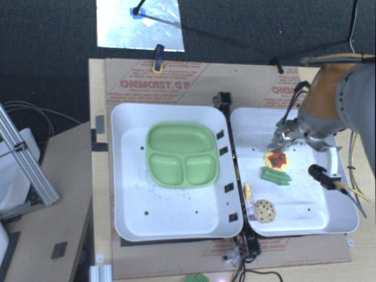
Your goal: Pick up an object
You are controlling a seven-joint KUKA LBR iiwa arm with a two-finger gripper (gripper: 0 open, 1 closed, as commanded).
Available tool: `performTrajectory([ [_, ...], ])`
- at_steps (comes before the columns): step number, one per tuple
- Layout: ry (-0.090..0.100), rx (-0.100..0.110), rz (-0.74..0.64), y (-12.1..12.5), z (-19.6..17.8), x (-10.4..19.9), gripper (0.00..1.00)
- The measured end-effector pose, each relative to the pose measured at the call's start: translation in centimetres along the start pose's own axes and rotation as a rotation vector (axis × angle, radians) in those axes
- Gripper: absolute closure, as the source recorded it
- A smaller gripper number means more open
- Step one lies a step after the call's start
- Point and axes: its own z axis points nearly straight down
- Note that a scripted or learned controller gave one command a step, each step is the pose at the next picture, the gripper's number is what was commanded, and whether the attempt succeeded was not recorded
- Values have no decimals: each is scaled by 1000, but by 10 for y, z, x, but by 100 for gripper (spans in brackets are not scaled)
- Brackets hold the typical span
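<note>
Camera view: small red-and-yellow toy (277, 159) under gripper (282, 141); cannot tell how jaws stand.

Even overhead light, slight blur, glare on foil sheet (141, 16) top-left.

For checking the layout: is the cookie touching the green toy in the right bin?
Apart. The camera view shows bare white bin floor between the cookie and the green toy.

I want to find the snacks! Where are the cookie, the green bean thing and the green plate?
round chocolate-chip cookie (264, 211), camera view, its middle
green bean-pod toy (276, 176), camera view, its middle
light green divided plastic plate (179, 140), camera view, its big top compartment
</note>
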Motion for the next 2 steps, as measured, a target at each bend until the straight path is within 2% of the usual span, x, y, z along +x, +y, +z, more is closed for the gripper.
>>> performTrajectory([
  [1, 7, 14, 5, -5, 6, 0, 0],
  [2, 4, 13, 10, 0, -41, -70, 0],
])
